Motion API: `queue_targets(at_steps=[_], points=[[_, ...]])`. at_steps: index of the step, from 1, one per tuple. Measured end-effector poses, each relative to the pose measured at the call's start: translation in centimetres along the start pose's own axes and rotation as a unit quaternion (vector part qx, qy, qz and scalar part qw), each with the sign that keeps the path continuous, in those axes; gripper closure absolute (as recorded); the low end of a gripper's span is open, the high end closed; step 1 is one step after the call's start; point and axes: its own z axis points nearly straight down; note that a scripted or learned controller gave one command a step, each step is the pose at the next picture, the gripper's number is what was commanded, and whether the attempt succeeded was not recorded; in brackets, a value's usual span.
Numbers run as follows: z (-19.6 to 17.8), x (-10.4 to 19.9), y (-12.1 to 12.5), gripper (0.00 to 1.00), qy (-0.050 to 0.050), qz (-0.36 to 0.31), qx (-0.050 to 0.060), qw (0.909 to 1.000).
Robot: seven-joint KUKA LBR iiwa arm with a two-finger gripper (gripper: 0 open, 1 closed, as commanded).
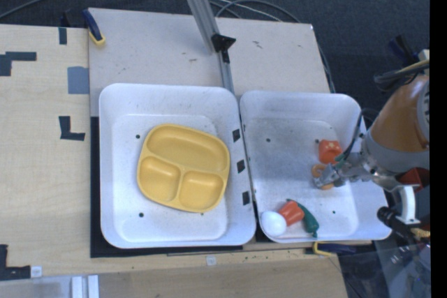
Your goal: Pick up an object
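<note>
Camera view showed the end effector low in the right bin, just beside a small orange object; whether it was open or closed was unclear. Good practice: centre over the object before closing

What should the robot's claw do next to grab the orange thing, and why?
Probably dip a little lower and close. The gripper sits low in the right bin, right beside the small orange object, but nothing can be seen held yet. The white ball and the red and green toy lie farther off, at the near edge.
</note>
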Motion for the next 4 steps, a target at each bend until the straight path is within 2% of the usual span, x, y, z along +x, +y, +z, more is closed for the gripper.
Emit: queue_targets(at_steps=[1, 2, 3, 4], points=[[-4.5, 0.0, -0.7, 1.00, 0.000, 0.001, -0.001, 1.0000], [-10.2, -0.5, 0.2, 1.00, -0.001, 0.001, -0.003, 1.0000], [-13.7, -0.5, 0.3, 1.00, -0.001, 0.001, -0.002, 1.0000], [-14.5, 4.4, 2.3, 1.00, 0.001, -0.002, 0.000, 1.0000]])
